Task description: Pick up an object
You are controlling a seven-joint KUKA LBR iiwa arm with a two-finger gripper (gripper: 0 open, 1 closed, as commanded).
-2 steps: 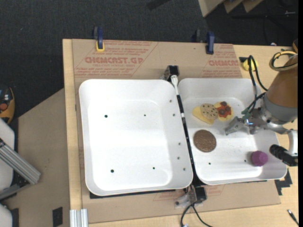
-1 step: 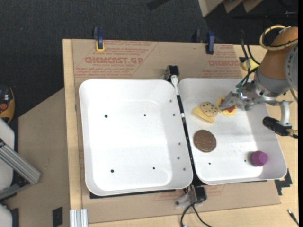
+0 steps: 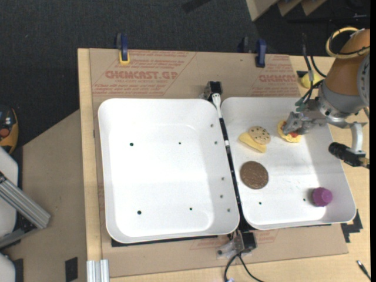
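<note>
**Gripper down on small item at far side of right bin**

The likely target, a small yellow-and-red object (image 3: 291,136), lies in the far part of the right bin (image 3: 335,216), directly under the gripper (image 3: 292,126). Whether the tool is spread, pressed together or pinching the item cannot be told; the object rests on the bin floor, so no lift is confirmed. Just left of it sits a yellow wedge (image 3: 255,138), near enough to obstruct a grasp. A brown disc (image 3: 254,174) lies nearer, and a purple piece (image 3: 321,197) occupies the near right corner, well apart. The left bin (image 3: 111,128) adjoins. 3 other items remain as alternatives.
</note>
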